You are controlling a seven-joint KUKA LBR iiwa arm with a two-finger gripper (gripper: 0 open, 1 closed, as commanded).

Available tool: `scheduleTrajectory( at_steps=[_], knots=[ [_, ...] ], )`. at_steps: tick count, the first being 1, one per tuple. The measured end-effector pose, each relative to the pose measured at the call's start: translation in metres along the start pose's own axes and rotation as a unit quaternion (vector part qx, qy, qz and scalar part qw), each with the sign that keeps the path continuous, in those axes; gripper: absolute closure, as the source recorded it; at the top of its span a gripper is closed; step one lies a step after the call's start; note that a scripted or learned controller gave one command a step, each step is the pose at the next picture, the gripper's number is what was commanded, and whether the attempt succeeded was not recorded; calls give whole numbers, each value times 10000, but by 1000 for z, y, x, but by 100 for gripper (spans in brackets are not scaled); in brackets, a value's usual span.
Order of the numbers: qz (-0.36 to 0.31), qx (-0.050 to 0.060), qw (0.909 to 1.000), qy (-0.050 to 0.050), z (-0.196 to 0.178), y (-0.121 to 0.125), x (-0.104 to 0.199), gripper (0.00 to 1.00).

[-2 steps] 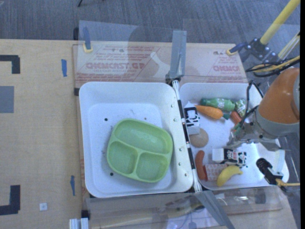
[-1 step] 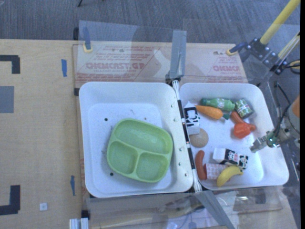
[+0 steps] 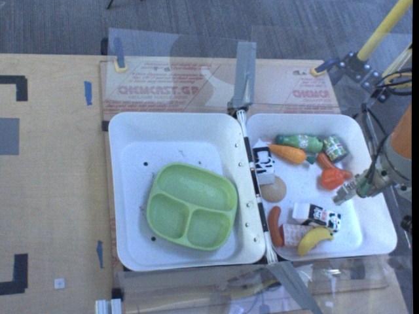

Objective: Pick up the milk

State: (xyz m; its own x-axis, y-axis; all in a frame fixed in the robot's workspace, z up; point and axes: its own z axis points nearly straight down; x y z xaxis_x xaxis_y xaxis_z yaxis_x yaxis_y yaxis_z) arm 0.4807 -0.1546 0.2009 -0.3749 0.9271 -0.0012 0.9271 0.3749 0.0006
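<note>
Wooden bench (image 3: 52,195), grey carpet (image 3: 196,5) beyond. Landmark: green plate (image 3: 191,205), in left bin (image 3: 124,136). Milk (image 3: 317,214) lies right of the plate in right bin (image 3: 376,237), touching banana (image 3: 314,239), near front rim. Gripper (image 3: 347,192) hangs just beyond the milk, finger spread unreadable. Bare floor toward right wall.

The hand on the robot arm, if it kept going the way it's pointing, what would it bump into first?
The hand points left and down into the right bin. Straight on, it would probably meet the black-and-white milk carton first, just below it. The red pepper sits close above. Depth is hard to judge.
</note>
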Motion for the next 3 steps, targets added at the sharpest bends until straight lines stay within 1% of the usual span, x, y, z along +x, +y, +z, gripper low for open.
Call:
scheduleTrajectory(
  at_steps=[1, 2, 3],
  knots=[
    [5, 1, 10000, -1, 0, 0, 0, 0],
    [678, -15, 9977, 18, 83, -3, -9, 0],
    [685, -46, 9976, -3, 73, 0, -10, 100]
  ],
)
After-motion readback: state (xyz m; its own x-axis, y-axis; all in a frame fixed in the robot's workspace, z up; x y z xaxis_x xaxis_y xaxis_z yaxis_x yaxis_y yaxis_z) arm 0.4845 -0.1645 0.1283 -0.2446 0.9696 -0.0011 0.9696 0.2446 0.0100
